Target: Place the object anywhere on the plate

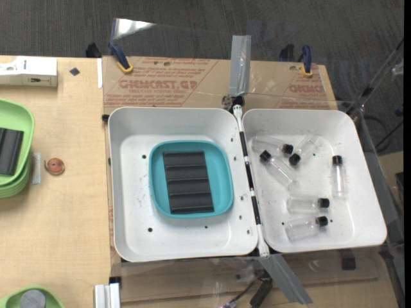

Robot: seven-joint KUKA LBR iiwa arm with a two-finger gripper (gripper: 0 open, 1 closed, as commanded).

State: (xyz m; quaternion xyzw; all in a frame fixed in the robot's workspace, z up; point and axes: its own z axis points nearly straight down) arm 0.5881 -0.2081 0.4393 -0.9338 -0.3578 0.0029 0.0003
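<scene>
Six clear black-capped vials (pixel 302 186); ribbed teal plate (pixel 191 179)

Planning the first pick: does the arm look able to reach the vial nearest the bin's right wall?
Probably yes: that vial lies apart from the others in the right bin, with nothing above it.

We look down on a dark grey carpeted floor (pixel 192 11) running across the top. A light wooden surface (pixel 64 236) fills the left side. Beside it lies a brown cardboard sheet (pixel 173 79) printed with red lettering, held at its far edge by blue-and-orange clamps (pixel 119 56). The light is even and soft, without hard shadows.
</scene>
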